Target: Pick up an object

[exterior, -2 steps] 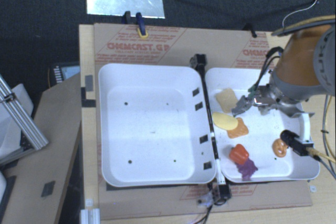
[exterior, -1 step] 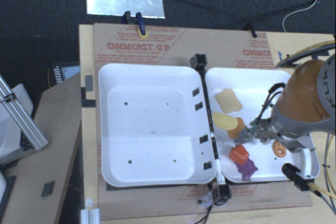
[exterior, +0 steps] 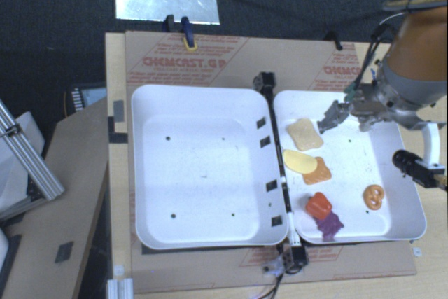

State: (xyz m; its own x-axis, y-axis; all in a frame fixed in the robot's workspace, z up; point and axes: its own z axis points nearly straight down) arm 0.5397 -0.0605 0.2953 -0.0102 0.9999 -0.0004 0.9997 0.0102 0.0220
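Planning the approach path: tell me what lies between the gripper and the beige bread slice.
In the camera view, the gripper hovers just right of and above the beige bread slice. The short stretch between them is bare white floor of the right bin.

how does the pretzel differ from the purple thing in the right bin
The pretzel is orange-tan with holes through it; the purple thing is solid and ragged-edged. The pretzel lies alone toward the bin's right side; the purple thing touches a red piece. Both lie in the right bin.
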